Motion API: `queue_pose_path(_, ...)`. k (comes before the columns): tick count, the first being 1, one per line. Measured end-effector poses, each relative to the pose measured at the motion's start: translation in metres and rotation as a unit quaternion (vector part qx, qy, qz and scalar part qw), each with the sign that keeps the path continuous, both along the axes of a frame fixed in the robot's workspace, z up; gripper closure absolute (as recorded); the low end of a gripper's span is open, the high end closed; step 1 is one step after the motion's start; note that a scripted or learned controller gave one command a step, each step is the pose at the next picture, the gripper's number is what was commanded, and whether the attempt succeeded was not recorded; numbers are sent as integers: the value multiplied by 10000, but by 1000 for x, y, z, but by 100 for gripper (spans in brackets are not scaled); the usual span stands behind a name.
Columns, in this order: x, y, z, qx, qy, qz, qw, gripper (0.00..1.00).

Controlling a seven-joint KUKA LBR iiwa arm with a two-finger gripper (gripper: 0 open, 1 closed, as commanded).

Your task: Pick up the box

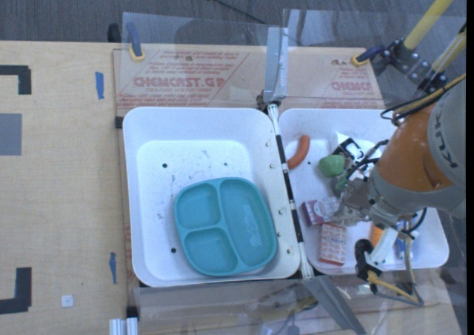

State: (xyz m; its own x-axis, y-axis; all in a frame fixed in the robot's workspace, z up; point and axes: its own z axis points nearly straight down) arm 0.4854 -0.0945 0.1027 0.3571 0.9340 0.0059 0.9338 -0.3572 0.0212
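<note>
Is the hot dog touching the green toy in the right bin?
Apart. The camera view shows bare white bin floor between the hot dog and the green toy in the right bin.

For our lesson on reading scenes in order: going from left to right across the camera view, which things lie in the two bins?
Teal divided plate → orange sausage-shaped toy → red-and-white box, with a green lump above it at about the same place → the arm's orange band.

A teal divided tray [224,226] lies in the left bin [141,178].
</note>
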Motion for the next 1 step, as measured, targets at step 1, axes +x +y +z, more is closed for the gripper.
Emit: queue_pose_path(1,17,38,81,26,118,-1637,9864,100)
